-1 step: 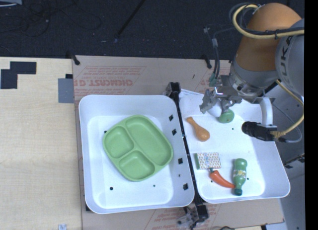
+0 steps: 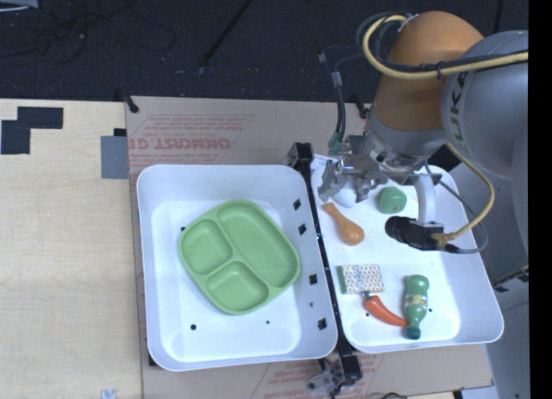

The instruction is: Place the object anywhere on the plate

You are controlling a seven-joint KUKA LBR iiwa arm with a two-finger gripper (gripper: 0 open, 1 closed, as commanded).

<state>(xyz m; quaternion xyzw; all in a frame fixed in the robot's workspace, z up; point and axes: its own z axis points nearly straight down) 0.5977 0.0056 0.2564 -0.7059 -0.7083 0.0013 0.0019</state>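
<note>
Plate [image 2: 239, 256]: green, three compartments, lay in the left bin [image 2: 164, 208]. Right bin [image 2: 470, 302] held an orange gourd-shaped piece [image 2: 344, 224], checkered packet [image 2: 360, 278], carrot [image 2: 384, 311], green bottle [image 2: 416, 304] and green ball [image 2: 392, 198]. Gripper [image 2: 352, 183] hung over that bin's far end; whether its fingers were apart could not be told.

**KUKA iiwa arm: visible hardware**

A grey arm casing [image 2: 496, 96] of rounded section is seen, marked with part of a dark letter. Above the wrist a broad, domed orange band [image 2: 423, 70] is fitted. A yellow cable [image 2: 379, 44] is looped over the orange band, and a second yellow run is trailed down beside the casing. A metallic silver wrist assembly [image 2: 379, 160] is mounted below, and a black cylindrical part [image 2: 412, 232] is attached alongside.
</note>
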